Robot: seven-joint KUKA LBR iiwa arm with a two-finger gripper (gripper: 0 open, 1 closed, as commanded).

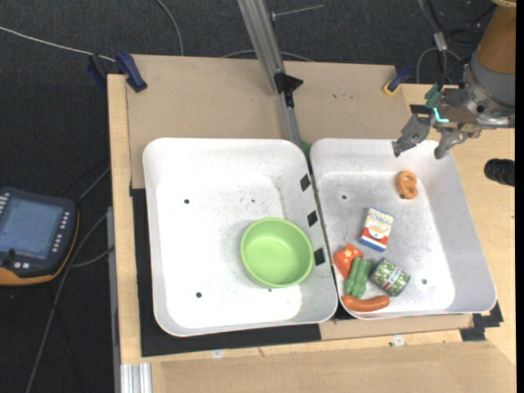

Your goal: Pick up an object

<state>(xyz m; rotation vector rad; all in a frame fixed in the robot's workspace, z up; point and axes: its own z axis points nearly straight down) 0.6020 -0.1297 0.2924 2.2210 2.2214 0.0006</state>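
Observation:
My gripper (pixel 426 146) hangs over the far edge of the right bin (pixel 458 244), its two dark fingers spread apart and nothing between them. Just below it in the bin lies a small orange pretzel-shaped toy (pixel 407 184). Further toward the front are a small white, blue and red carton (pixel 377 228), a red pepper (pixel 347 258), a green cucumber (pixel 358 276), a green patterned can (pixel 389 277) and a red-orange sausage (pixel 365 303).
The left bin (pixel 188 219) holds a light green bowl (pixel 277 252) near its right wall. A metal pole (pixel 266 39) slants up from between the bins. Blue clamps (pixel 131 72) grip the board's far corners. A handheld pendant (pixel 33 232) lies at far left.

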